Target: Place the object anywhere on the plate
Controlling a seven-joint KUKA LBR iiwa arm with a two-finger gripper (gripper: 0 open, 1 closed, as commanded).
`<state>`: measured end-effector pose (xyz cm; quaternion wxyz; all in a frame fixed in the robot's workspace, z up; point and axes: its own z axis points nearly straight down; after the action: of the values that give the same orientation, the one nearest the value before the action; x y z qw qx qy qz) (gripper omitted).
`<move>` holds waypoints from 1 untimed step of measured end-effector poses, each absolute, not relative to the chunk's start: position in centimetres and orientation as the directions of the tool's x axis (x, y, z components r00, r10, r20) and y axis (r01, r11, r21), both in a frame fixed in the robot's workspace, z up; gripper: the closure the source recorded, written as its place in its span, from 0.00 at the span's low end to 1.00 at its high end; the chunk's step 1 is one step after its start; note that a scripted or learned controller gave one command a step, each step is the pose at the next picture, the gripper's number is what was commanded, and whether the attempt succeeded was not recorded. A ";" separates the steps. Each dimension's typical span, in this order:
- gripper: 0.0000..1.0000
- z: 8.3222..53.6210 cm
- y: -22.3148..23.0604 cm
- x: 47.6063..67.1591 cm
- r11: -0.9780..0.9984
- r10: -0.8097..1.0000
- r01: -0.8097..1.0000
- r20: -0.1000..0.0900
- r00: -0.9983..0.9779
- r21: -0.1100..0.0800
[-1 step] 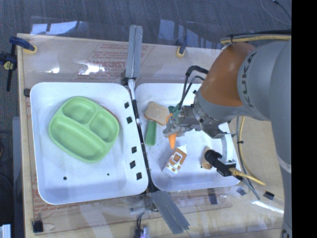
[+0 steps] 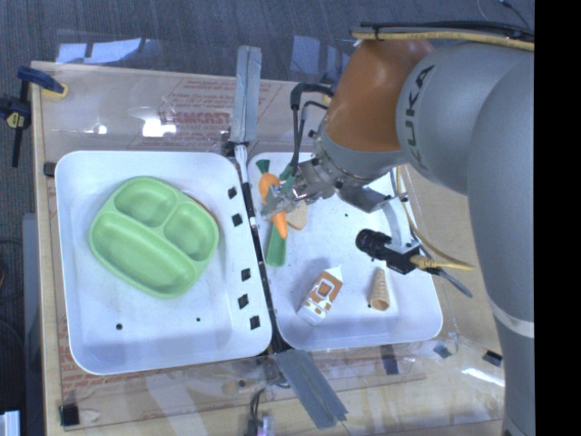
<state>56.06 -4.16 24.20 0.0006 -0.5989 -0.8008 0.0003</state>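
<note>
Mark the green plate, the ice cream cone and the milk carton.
green plate (image 2: 150,234): camera view, on the ridge between its compartments.
ice cream cone (image 2: 379,289): camera view, mid-cone.
milk carton (image 2: 320,295): camera view, its printed side.

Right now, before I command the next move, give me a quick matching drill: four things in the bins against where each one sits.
Things:
1. green plate
2. ice cream cone
3. small carton
4. carrot

Places:
A. right bin, near front edge, left of the cone
B. left bin
C. right bin, by the divider, under the tool
D. right bin, front right

Pairs: 1-B, 2-D, 3-A, 4-C
</note>
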 end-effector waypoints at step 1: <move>1.00 19.8 3.2 62.1 0.494 0.870 0.870 0.001 -0.494 -0.002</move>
<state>62.07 3.18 19.80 0.0011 -0.5032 -0.8642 0.0006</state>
